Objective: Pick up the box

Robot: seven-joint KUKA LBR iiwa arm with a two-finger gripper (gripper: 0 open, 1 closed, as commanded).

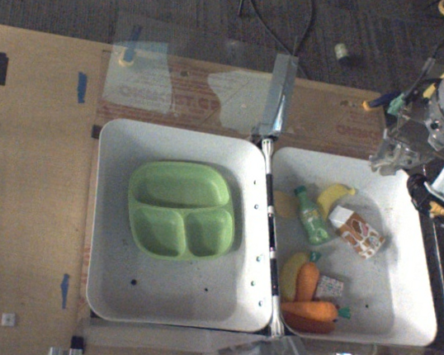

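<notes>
White-and-orange printed carton box (357, 233) lies tilted in right white plastic bin (414, 282), long axis upper-left to lower-right; gripper (392, 158) sits above bin's top rim, box down-left of it; finger state can't tell.

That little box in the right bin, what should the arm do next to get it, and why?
Probably swing the gripper inward and down until it is above the box. The gripper sits over the right bin's far corner, well apart from the box, which lies flat beside the green bottle and a yellow toy.
</notes>
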